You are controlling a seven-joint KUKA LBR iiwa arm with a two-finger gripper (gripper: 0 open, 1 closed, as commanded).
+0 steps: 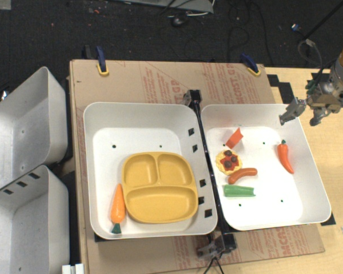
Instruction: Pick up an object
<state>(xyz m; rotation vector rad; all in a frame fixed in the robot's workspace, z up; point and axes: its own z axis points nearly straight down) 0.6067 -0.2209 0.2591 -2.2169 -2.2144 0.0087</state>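
The gripper [304,114] hangs at the upper right corner of the right bin [314,210], over its rim, with its two fingers spread wide apart and nothing between them. One dark finger [290,112] reaches over the bin's edge; the other sits just outside it, above the bench.

In the right bin lie five small toy foods, all well clear of the gripper. A red chili pepper [285,156] with a green stem lies nearest the arm, towards the right wall. Left of it a red wedge [234,138] sits by itself, and below that a little yellow tart topped with dark berries [228,161] touches a sausage [242,176]. A green bean pod [239,192] lies just beneath the sausage.

The left bin [97,153] holds a yellow divided plate [160,187] with three compartments, and an orange carrot [118,205] lies beside the plate's left edge.

The bins rest on a brown board [154,79] printed with red lettering, seen reversed and too faint to read reliably
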